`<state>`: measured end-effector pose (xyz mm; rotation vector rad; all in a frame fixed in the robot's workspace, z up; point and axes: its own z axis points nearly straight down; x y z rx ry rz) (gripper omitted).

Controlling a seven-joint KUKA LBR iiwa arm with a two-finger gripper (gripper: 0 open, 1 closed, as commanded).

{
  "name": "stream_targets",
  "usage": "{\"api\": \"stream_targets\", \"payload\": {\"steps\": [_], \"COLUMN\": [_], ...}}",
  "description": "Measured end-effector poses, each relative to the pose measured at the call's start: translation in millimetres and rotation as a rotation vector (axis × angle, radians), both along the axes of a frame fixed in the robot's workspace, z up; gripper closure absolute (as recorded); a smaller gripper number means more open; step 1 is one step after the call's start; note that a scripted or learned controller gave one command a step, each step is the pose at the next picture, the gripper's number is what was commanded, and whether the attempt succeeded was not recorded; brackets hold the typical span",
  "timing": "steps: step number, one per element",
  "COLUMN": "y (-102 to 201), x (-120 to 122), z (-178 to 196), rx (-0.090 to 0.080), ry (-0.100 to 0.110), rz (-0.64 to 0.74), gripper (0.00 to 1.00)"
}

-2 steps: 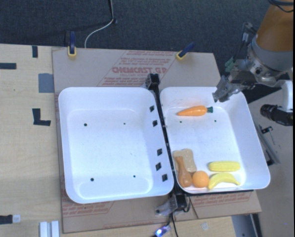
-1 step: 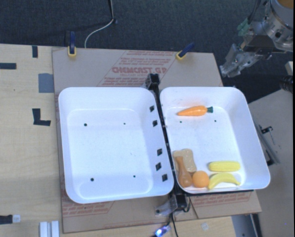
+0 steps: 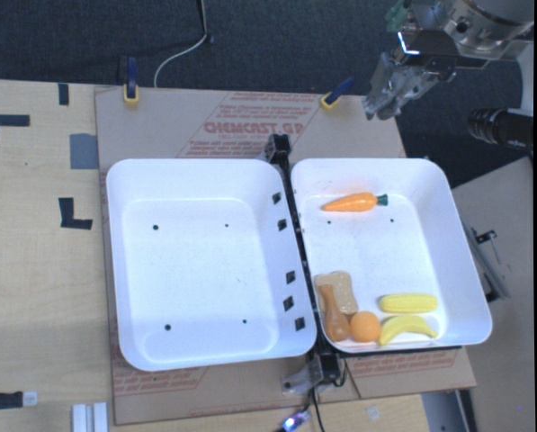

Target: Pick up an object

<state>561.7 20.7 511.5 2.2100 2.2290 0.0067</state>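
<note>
The right bin (image 3: 448, 232) holds an orange carrot (image 3: 351, 202) with a green stem near its far side. At its near edge lie a tan bread-like piece (image 3: 336, 296), a small orange ball (image 3: 365, 327), a yellow corn cob (image 3: 407, 303) and a yellow banana (image 3: 407, 329). My gripper (image 3: 387, 99) hangs high above the bench, beyond the far edge of the right bin, well away from every object. Nothing shows between its fingers.
The left bin (image 3: 196, 268) sits beside the right one, joined by a black clamp strip (image 3: 290, 241). Both rest on a cardboard sheet (image 3: 241, 124) held by clips. A white cable (image 3: 183, 48) runs across the dark floor at the back.
</note>
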Motion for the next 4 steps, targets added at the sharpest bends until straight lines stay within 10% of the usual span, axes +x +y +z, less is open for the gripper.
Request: {"api": "stream_targets", "payload": {"steps": [3, 4], "y": [174, 215], "x": [107, 106], "z": [-18, 15], "rx": [-0.001, 0.0], "ry": [0.004, 0.002], "rz": [-0.004, -0.003], "gripper": [1.0, 1.0]}}
